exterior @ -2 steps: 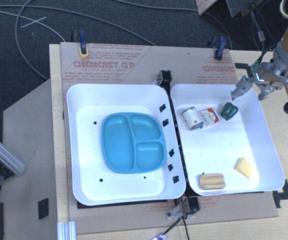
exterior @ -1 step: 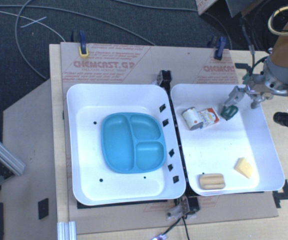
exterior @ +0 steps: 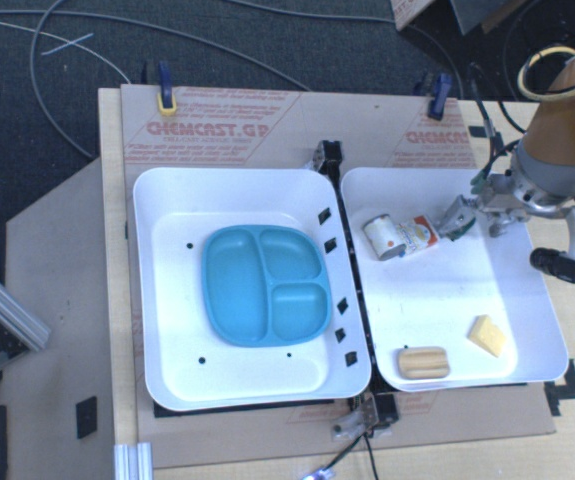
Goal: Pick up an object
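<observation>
White bins, hand [exterior: 464, 218] poised over the right one.

Grey and orange arm [exterior: 557, 128] reaches in from the right, its hand low over the upper part of the right bin [exterior: 527, 298], just beside a small can [exterior: 385, 237] lying on its side with a red-and-white packet [exterior: 420, 233] touching it; whether the fingers are apart or together I cannot tell. Nearer the front edge lie a tan bread-like block [exterior: 422, 362] and a yellow wedge [exterior: 486, 335], apart. Left bin [exterior: 167, 278] holds a blue divided plate [exterior: 266, 284].
</observation>
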`<state>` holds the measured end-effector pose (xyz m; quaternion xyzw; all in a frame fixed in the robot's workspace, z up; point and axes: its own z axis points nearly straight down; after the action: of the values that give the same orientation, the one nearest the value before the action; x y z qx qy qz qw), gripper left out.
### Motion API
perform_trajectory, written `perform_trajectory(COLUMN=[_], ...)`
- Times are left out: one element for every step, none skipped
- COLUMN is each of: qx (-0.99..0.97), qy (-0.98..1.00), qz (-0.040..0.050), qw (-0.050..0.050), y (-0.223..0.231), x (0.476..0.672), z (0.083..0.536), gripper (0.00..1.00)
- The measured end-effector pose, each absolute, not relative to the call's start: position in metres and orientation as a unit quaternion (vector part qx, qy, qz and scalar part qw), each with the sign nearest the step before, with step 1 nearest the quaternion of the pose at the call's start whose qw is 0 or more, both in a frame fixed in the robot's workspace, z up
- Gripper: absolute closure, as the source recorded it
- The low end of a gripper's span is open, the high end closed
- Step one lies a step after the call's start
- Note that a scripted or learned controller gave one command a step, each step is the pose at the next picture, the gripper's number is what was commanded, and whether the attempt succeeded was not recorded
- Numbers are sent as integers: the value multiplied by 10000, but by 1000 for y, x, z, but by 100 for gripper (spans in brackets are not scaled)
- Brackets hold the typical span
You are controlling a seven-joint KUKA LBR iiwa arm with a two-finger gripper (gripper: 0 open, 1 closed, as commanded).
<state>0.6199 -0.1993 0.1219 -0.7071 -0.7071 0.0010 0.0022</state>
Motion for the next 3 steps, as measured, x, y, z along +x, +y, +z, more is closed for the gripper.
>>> perform_trajectory(qx=[-7069,-7074,-7069], qy=[-7073,-7068,-7073], qz=[-8,-12,-14], qw=[-7,-22,-27], y=[-200,-200,-201], x=[622,614,613], z=[136,185,229], gripper=[100,100,100])
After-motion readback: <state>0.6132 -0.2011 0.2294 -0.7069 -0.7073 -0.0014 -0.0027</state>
